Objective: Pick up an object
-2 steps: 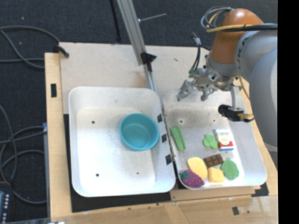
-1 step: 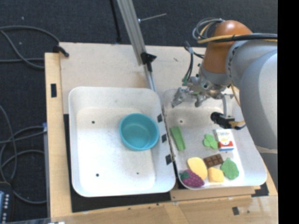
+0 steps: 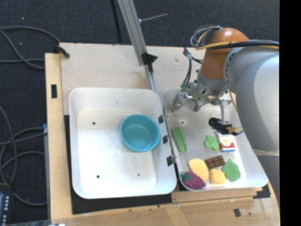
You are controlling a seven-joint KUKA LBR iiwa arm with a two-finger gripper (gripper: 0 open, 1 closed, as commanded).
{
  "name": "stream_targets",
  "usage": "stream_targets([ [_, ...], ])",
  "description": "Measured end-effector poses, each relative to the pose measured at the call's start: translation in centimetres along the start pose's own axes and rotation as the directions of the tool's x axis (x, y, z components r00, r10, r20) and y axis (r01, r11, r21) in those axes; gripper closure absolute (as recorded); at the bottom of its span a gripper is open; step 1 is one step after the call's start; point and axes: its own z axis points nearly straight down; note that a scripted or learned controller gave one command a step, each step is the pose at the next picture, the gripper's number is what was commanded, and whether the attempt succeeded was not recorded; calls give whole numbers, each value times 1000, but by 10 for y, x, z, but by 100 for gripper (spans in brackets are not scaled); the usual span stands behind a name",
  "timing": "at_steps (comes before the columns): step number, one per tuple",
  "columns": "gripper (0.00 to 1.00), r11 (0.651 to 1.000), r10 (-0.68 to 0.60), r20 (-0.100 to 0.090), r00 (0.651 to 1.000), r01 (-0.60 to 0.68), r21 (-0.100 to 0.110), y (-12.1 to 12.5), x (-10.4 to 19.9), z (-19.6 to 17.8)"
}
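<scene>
My gripper (image 3: 187,105) hangs over the far end of the right bin (image 3: 195,126), its two fingers apart and nothing between them. Below it in that bin lie a green stick-shaped piece (image 3: 179,139), a green leafy piece (image 3: 212,142) and a small red, white and blue carton (image 3: 227,146). At the near end sit a yellow piece (image 3: 199,168), a brown chocolate bar (image 3: 215,162), a green lump (image 3: 231,170), a smaller yellow piece (image 3: 217,176) and purple grapes (image 3: 193,180). A blue bowl (image 3: 138,132) stands in the left bin (image 3: 103,164).
A slanted aluminium post (image 3: 133,27) with a black bracket (image 3: 149,59) rises behind the gap between the bins. The grey arm (image 3: 254,88) covers the right bin's far right side. Black cables (image 3: 19,46) lie on the floor to the left.
</scene>
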Motion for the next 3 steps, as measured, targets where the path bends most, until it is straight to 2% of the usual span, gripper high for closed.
stream_targets([
  [1, 100, 1000, -1, 2, 1000, 1, -5, 1, -1, -14],
  [2, 100, 1000, 1, -4, 1000, -1, -3, -6, -6, -67],
  [3, 100, 1000, 3, -4, 1000, -3, -10, -9, -10, -132],
])
